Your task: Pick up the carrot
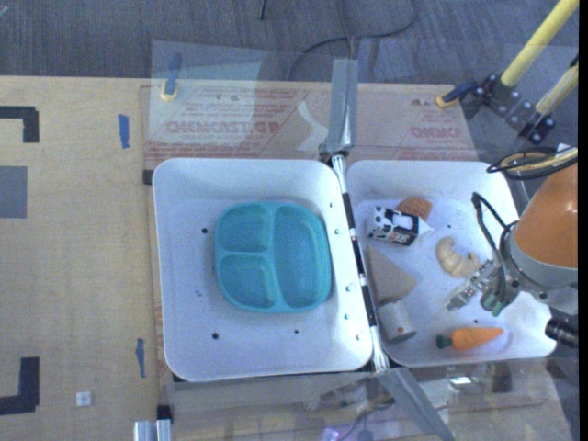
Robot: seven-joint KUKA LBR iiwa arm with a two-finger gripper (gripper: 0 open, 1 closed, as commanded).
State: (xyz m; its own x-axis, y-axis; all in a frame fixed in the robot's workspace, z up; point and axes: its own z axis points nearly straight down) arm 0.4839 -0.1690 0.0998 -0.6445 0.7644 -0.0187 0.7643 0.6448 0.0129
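Along the near edge of the right bin (432, 175) lies the carrot (473, 337), orange with its green end pointing left. Just above it hangs the gripper (478, 292); whether its fingers are spread or closed I cannot tell. Nearby sit a grey cylinder (397, 320) and a black-and-white carton (394, 225)

Left bin (184, 209): a teal divided plate (273, 256). Right bin (459, 177): carrot (470, 338) near the front edge, a grey cylinder (397, 321), a black-and-white carton (394, 225), and a pale knobbly item (452, 254). The gripper (478, 288) hangs just above the carrot, apart from it, arm (551, 237) entering from the right.
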